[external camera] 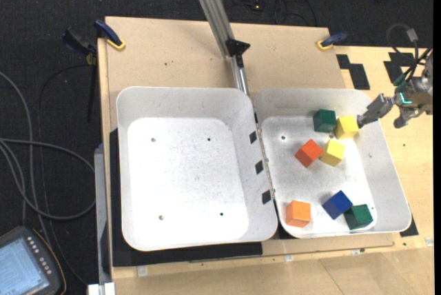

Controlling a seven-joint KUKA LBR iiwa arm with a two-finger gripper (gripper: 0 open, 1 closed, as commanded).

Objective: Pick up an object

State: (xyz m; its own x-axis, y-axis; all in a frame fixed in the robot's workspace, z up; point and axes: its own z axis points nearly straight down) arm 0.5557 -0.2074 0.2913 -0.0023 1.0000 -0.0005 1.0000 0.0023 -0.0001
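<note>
Nearest the camera, at the bottom of my view, lie the orange block (pixel 298 213), the blue block (pixel 337 204) and the green block (pixel 358 216), grouped along the near wall of the right bin (pixel 386 169); I read them as loose stock, scattered so any one may serve as the object to pick.

The gripper (pixel 387 112) reaches in over the bin's far right rim. One finger (pixel 369 112) slants down toward the yellow block (pixel 346 125) and ends just beside it; the other finger (pixel 402 117) hangs well apart, outside the rim. The gripper is thus spread wide and has hold of nothing. I judge this to be an approach posture: fingers parted to straddle a block, with the yellow one the likeliest target.

Outward from the tool, a second green block (pixel 324 120) touches the yellow one on its far side, which could crowd a grasp. A second yellow block (pixel 332 152) and a second orange block (pixel 309 152) sit near the bin's middle, just beside each other.

The left bin (pixel 131 169) holds no blocks, presumably reserved as the receiving side. Clamps (pixel 109 35) pin the bench board (pixel 172 52) at its far corners.
</note>
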